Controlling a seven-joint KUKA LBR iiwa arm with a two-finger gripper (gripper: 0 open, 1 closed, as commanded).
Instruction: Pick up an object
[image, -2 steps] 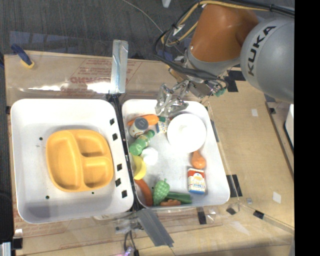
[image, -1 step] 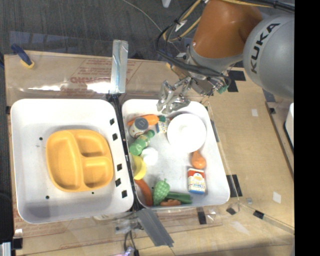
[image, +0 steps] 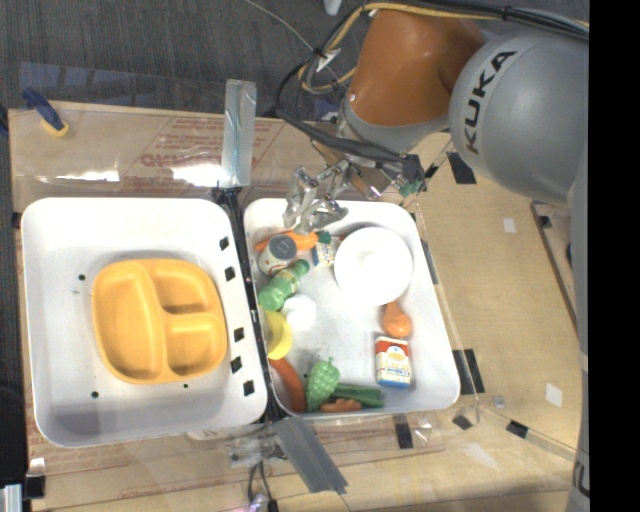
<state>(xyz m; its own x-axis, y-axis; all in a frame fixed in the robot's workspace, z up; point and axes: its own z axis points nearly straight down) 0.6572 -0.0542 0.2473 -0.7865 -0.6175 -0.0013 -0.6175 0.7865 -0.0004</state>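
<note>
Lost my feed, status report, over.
Gripper over right bin's far-left corner, nothing seen held. Toy food heaped below. White plate alongside.

Single fixed camera above bench (image: 500, 300), slanted down over both bins (image: 60, 230).

The arm (image: 480, 90) runs off the frame's top and right edges, its base out of sight. At upper centre the gripper (image: 315, 195) blurs against the right bin's (image: 435, 300) far rim, fingers unreadable. Small items heaped along that bin's left side overlap, several too small to identify.
</note>
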